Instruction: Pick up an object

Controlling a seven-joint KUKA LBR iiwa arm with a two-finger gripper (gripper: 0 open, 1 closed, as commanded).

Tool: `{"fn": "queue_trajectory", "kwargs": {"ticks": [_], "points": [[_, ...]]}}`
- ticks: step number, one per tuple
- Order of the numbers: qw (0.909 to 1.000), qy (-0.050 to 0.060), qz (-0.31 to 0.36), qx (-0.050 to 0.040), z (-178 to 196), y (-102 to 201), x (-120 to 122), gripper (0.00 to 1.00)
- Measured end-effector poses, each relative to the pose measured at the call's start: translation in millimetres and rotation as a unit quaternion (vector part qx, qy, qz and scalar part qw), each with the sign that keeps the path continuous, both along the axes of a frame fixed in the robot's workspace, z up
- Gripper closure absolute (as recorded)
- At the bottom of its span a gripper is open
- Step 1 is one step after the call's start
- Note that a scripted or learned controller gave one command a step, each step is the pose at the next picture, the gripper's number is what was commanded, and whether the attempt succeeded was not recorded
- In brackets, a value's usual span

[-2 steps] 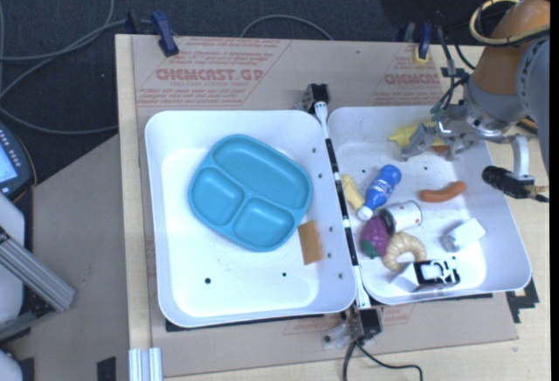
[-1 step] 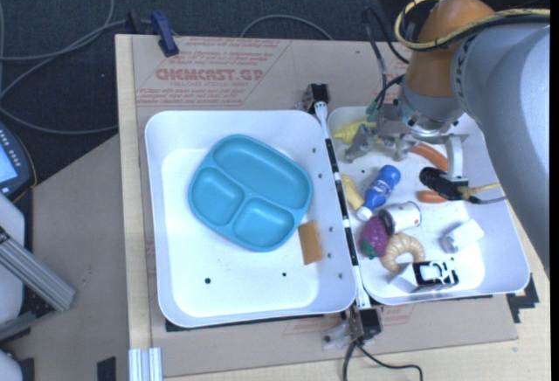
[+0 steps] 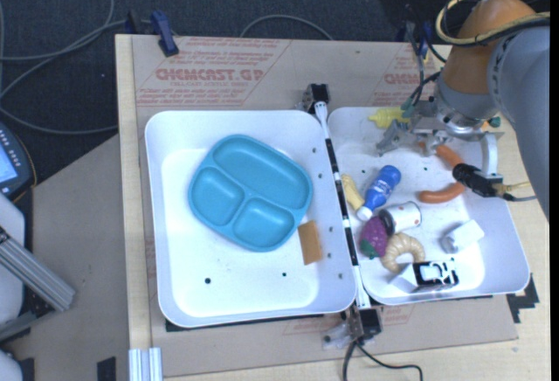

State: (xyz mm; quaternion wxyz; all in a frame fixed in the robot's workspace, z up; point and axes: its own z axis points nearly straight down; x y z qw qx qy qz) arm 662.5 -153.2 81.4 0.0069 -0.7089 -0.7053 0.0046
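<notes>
Hovering above and to the right of the blue bottle [image 3: 380,187]: gripper [image 3: 410,140], jaws spread, nothing between them. Lying in the right bin [image 3: 511,270] around that bottle: a yellow piece [image 3: 384,117] above it, close by the gripper; an orange sausage [image 3: 441,192] to its right; a white cup [image 3: 403,215], purple grapes [image 3: 374,235] and a croissant [image 3: 400,250] below it, all crowded together. No target settled yet, judging by the hover. Risks from here: closing on bare bin floor between the yellow piece and the bottle; nudging the round bottle so that it rolls off; or, further below the bottle, catching two crowded things at once and dropping both on the lift.
</notes>
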Motion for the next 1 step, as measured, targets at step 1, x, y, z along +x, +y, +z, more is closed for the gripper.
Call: {"fn": "queue_trajectory", "kwargs": {"ticks": [1], "points": [[0.9999,-0.012,0.001,-0.0040,70.8,-51.4,4.9,0.00]]}}
